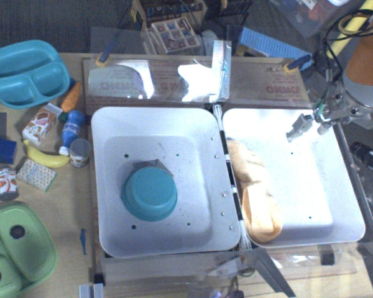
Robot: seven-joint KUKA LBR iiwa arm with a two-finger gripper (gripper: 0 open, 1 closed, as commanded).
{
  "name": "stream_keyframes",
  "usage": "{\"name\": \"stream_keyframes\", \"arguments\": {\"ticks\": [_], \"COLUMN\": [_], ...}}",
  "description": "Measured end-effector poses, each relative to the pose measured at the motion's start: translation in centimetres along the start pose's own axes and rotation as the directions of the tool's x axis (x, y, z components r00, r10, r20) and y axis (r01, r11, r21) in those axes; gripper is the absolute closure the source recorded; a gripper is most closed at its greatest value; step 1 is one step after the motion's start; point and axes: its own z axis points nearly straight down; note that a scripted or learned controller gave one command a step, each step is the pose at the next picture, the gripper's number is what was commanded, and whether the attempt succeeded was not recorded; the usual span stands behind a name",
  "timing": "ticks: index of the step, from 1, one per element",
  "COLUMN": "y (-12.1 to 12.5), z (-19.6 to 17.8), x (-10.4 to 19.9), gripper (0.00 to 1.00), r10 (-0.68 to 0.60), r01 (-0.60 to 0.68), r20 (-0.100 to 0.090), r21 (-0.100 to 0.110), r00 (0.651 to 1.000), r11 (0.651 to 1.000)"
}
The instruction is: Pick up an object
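Observation:
A teal bowl [150, 193] sits upside down in the left white bin [105, 129]. In the right white bin [336, 216], two tan bread-like pieces lie along the left wall: a paler long one [245, 161] and a rounder golden one [261, 211] in front of it. My gripper [311, 128] hangs over the back right part of the right bin, well away from the bread. Its fingers [296, 130] are open with nothing between them.
Left of the bins, on the bench, lie a teal divided plate [26, 72], a banana [45, 156], a blue bottle [70, 129], small cans and cartons, and a green tray [15, 253]. Boxes and cables crowd the back behind the bins.

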Motion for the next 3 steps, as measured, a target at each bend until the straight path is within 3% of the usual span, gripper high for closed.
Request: {"name": "stream_keyframes", "arguments": {"ticks": [1, 2, 3], "y": [-8.5, -11.6, -5.2], "z": [0.6, 8.3, 12.2], "x": [7.0, 8.9, 6.1], "gripper": [0.0, 0.0, 0.0], "r10": [0.122, 0.311, 0.295], "r01": [-0.122, -0.311, -0.295], "r20": [-0.003, -0.002, -0.001], "r21": [0.004, 0.005, -0.006], "r00": [0.992, 0.95, 0.955], "r11": [0.992, 0.95, 0.955]}}
